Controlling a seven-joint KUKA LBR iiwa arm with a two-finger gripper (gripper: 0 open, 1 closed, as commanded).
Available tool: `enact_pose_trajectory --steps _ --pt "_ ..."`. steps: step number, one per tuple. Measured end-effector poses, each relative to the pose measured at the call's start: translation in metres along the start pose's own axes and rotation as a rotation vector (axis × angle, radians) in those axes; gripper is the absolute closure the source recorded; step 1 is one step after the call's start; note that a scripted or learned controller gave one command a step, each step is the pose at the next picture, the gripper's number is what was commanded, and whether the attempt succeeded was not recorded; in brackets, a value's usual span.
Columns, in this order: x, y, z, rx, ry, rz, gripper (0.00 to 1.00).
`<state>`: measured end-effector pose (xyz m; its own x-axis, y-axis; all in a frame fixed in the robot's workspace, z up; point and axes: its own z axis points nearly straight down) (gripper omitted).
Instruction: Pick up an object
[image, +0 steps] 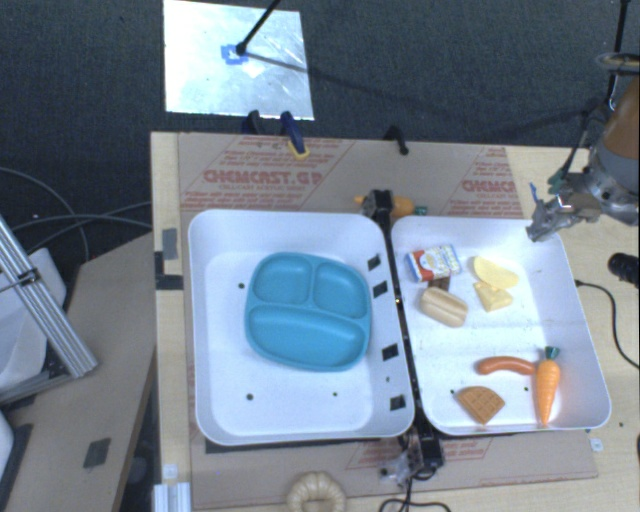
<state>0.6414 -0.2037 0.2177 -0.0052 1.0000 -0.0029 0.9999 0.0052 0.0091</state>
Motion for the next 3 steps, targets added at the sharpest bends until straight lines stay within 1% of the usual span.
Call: enact_pose_trajectory --steps 1,2,3 --pt "0.0 0.001 -0.008 0.004 0.002 0.0 1.0" --pt "0.044 -0.025 0.002 0.01 0.004 -0.002 1.0" --pt "0.078 -0.053 -0.005 0.009 0.004 -0.002 1.0"
